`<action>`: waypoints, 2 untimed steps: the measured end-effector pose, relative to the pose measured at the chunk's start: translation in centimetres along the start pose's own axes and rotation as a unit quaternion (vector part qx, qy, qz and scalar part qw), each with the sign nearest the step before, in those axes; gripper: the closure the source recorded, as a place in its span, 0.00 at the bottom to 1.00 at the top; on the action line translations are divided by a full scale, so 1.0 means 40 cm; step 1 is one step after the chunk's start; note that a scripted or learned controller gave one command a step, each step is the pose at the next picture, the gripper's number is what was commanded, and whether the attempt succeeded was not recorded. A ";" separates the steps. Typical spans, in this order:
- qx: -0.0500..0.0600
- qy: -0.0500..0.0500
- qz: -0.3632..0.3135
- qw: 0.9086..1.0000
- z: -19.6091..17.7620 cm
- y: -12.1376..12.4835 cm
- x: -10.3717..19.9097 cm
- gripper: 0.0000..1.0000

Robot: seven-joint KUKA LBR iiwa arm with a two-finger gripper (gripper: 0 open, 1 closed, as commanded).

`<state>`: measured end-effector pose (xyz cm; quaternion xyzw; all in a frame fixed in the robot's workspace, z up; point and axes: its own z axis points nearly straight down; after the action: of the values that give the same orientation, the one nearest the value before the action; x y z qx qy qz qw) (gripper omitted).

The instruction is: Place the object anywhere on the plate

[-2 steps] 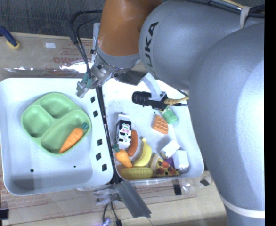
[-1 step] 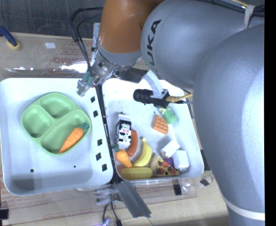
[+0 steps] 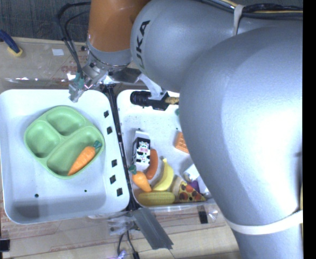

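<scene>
Orange toy carrot (image 3: 83,159), green-tipped, slantwise in green plate (image 3: 42,139)

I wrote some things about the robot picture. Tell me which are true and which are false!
1. The toy carrot lies on the green plate. True.
2. The green plate sits in the right bin. False: it sits in the left bin.
3. A banana lies in the right bin. True.
4. The plate is round with no sections. False: it is split into three compartments.
5. The carrot lies in the plate's lower right compartment. True.
6. The gripper is touching the carrot. False: it is up at the far edge of the left bin, well apart from the carrot.
</scene>
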<state>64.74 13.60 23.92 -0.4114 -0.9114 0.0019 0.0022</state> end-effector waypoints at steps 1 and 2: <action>0.002 0.002 -0.115 0.993 0.325 0.002 0.013 1.00; -0.002 -0.002 -0.095 0.996 0.239 -0.186 0.078 1.00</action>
<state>57.07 11.00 14.39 -0.3234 -0.9463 0.0003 -0.0002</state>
